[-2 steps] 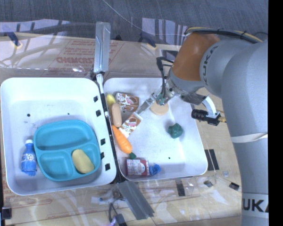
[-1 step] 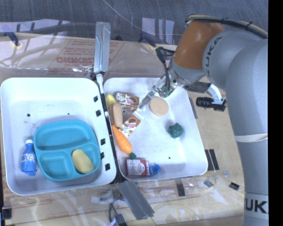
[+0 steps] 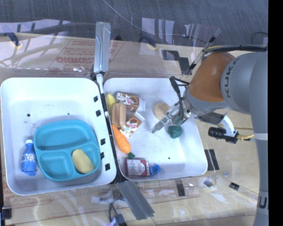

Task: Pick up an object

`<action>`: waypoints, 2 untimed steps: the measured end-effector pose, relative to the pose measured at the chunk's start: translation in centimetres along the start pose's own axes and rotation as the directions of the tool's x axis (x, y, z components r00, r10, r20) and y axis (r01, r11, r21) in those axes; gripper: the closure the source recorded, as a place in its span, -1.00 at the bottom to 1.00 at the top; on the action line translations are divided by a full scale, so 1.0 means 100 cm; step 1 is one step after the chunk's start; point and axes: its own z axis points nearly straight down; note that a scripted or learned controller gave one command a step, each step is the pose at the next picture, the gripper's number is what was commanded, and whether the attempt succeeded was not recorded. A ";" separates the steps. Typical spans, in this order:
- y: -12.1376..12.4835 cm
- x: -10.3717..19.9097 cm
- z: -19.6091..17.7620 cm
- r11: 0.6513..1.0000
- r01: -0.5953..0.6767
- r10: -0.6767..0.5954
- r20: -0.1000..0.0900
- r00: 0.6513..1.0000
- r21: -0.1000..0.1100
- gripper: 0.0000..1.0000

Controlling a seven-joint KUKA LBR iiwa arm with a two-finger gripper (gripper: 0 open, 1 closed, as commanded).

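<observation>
We take the task's thing to be the small dark green object (image 3: pixel 175 131), rounded and lumpy with a matte skin, lying on the floor of the right bin (image 3: pixel 191 160) toward its right side. Just above it hangs the gripper (image 3: pixel 172 119), its metal fingers reaching down and to the left. We cannot tell whether they are parted or closed, nor whether they touch the green piece. Beside the gripper lies a tan, egg-shaped item (image 3: pixel 161 110), smooth and pale. Further left we see two printed snack packets (image 3: pixel 130 100), a bread-like block (image 3: pixel 118 114), a tapered orange carrot (image 3: pixel 122 141) and a red pouch (image 3: pixel 137 167) with a blue cap. The left bin (image 3: pixel 19 91) holds a glossy teal divided tray (image 3: pixel 61 138) bearing a yellow oval potato (image 3: pixel 83 160), with a small blue bottle (image 3: pixel 28 158) beside it.
</observation>
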 end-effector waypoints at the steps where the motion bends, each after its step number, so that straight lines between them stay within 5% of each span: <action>1: 0.002 -0.003 -0.009 1.000 0.004 -0.004 0.007 1.000 -0.003 1.00; 2: 0.002 -0.002 -0.008 1.000 0.004 -0.004 0.006 1.000 -0.002 -1.00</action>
